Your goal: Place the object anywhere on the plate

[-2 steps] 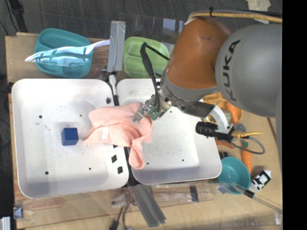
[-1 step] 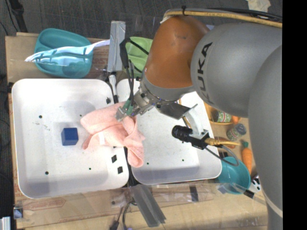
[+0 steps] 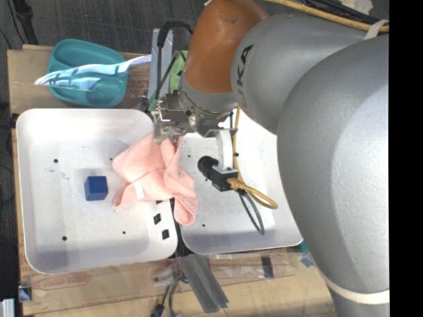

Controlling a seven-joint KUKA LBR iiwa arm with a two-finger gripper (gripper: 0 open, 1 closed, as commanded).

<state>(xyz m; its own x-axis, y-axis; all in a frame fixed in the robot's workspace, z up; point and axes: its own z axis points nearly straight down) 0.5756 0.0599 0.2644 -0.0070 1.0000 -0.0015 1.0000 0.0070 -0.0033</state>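
Claw (image 3: 168, 132) pinches pink cloth (image 3: 155, 177) hanging beneath it.

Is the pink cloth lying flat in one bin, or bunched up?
Bunched up. The pink cloth hangs crumpled under the gripper, draping over the divide between the left bin and right bin.

two bins stand side by side, the left bin (image 3: 39, 177) and the right bin (image 3: 225, 236). a block (image 3: 96, 187) lies in the left bin. a cloth (image 3: 155, 177) lies across both bins' shared edge, under the gripper (image 3: 166, 132). a bowl (image 3: 86, 71) sits behind the left bin.
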